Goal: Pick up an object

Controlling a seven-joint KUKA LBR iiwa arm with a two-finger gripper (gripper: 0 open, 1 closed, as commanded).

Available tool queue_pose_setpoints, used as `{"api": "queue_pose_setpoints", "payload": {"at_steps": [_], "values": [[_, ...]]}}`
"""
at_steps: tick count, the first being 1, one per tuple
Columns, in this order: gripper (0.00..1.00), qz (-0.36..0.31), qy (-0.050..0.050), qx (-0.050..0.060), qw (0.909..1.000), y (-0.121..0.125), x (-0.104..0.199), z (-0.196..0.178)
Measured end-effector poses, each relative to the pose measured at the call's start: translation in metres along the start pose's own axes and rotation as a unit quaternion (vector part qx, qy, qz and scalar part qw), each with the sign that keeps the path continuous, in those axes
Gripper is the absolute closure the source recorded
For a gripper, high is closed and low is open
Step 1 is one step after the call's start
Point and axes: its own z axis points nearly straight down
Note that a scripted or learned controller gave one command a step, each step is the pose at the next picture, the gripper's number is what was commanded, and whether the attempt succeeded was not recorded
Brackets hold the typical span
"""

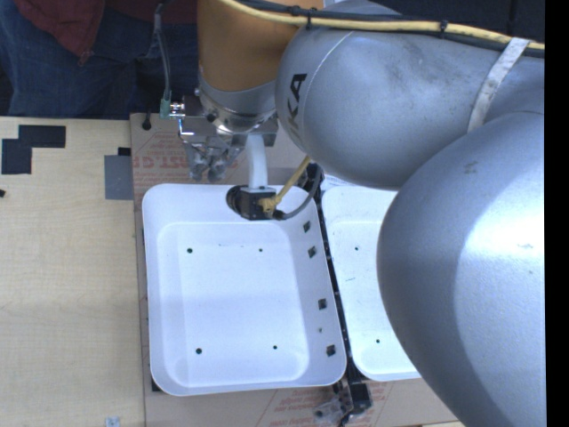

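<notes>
A: Starting nearest the camera, what do you see?

B: The arm, 2 big grey segments covering most of the right bin. A yellowish cable runs along the top of it.

A: And below the hand?

B: The left bin, seen almost whole. Its floor looks bare apart from 4 small dark dots, likely holes or marks. I judge the arm reaches over this bin because a pick would be tried here.

A: Where is the hand itself?

B: The hand sits past the left bin's far rim, under the orange band, over a strip of table. It is a tangle of metal parts, and I cannot tell whether it is spread or pressed together, or whether it pinches anything.

A: And the object to pick up?

B: Hard to say. Just beside the hand, toward the right bin, a dark loop rests at the left bin's far rim, under a white post. It may be cable or part of the rig, not the object. I can make out nothing else that would serve.

A: What is hidden?

B: Much of the right bin, so an object could lie under the arm. Farthest back, a dark, blurred background is cut off by the top edge.
</notes>
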Motion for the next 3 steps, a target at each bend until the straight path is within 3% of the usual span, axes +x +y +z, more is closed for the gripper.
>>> {"api": "queue_pose_setpoints", "payload": {"at_steps": [1, 2, 3], "values": [[1.0, 0.003, -0.001, -0.003, 1.0, 0.002, -0.003, 0.055], [1.0, -0.001, 0.004, -0.012, 0.9999, 0.002, 0.0, -0.064], [1.0, 0.008, -0.005, 0.006, 0.9999, -0.001, -0.01, 0.021]]}}
